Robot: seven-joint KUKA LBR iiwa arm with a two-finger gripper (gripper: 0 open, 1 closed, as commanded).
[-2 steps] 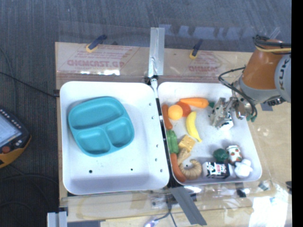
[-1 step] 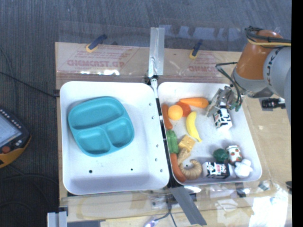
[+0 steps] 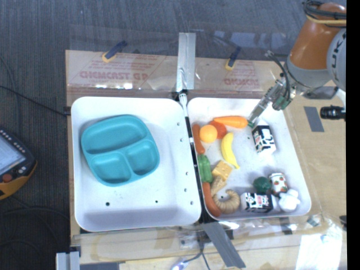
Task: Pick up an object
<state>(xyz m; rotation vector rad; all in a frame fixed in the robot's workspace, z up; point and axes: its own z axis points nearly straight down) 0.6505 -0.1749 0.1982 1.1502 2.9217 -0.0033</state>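
My fingers [image 3: 253,116] reach down at a slant into the far part of the right bin [image 3: 298,151], their tips just beside the thick end of the carrot [image 3: 230,121] and just above the black-and-white carton [image 3: 263,139]. I cannot tell whether they are open or closed, and nothing shows between them.

Around them lies the clutter I may pick from: an orange [image 3: 208,134] beside the carrot, a banana [image 3: 228,149] below it, a green pepper [image 3: 204,169] against the dividing wall, a yellow waffle-like piece [image 3: 221,171], a curled croissant [image 3: 226,201], a second black-and-white carton [image 3: 257,202], a dark green broccoli-like piece [image 3: 261,185], a small red-and-white can [image 3: 278,181] and a white lump [image 3: 288,201] in the near right corner.

The left bin [image 3: 95,207] holds a teal divided plate [image 3: 119,148], with bare white floor near it.

My orange band [image 3: 315,41] stands over the far right rim. The surface [image 3: 332,167] under the bins is brown cardboard with clear film taped at the far edge. Grey carpet [image 3: 112,10] lies beyond, and a handheld controller [image 3: 14,162] sits at the left.
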